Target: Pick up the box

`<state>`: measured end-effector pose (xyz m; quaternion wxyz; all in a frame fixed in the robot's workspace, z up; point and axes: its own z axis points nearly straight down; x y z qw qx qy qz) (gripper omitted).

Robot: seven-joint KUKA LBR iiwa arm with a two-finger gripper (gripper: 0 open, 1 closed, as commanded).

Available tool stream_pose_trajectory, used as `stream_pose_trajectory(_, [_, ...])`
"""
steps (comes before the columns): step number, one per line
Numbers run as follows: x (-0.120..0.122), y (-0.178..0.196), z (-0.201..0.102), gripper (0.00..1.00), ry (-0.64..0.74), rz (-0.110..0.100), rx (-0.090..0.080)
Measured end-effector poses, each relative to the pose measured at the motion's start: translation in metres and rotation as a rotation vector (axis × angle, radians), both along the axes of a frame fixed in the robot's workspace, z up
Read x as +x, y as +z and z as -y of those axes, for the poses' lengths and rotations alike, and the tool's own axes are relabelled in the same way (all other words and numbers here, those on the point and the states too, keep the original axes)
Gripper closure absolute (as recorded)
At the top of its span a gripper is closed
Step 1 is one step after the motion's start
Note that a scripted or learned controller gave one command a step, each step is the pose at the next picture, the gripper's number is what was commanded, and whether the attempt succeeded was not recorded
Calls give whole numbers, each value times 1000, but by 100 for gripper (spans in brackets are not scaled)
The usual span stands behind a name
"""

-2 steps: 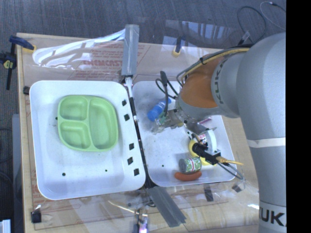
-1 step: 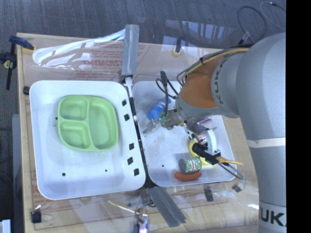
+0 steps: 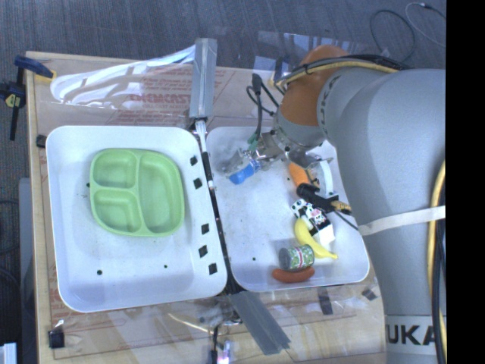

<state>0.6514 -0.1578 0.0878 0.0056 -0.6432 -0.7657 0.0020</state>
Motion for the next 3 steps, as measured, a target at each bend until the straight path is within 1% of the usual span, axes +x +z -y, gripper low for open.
stream_pose_trajectory(1, [0,7,-2,100,6,-6,3])
stream_pose_trajectory(2, [6,141,-101,100,104,9,-2])
stream_pose_trajectory(3, [6,137,-43,100,221,12,-2])
